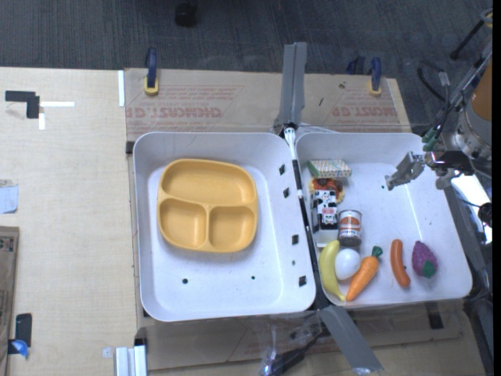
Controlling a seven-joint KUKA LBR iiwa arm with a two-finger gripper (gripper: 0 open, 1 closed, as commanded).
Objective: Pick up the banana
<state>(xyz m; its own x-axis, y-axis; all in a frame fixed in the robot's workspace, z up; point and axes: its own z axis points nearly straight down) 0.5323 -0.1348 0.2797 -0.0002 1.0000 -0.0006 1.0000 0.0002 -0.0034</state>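
The banana [329, 269] is yellow and lies along the left wall of the right bin [458, 233], near its front corner. A white egg [347, 263] rests against its right side. My gripper [401, 172] hangs over the back right part of that bin, well behind and to the right of the banana, with nothing seen in it. The arm [477, 112] comes in from the right edge.
Next to the banana lie a carrot [362, 276], a red sausage [400, 262] and a purple fruit [424, 258]. A small can [349, 227], a cow-print toy [326, 203] and a small box [329, 168] line the left wall. The left bin [149, 233] holds a yellow divided plate [208, 204].
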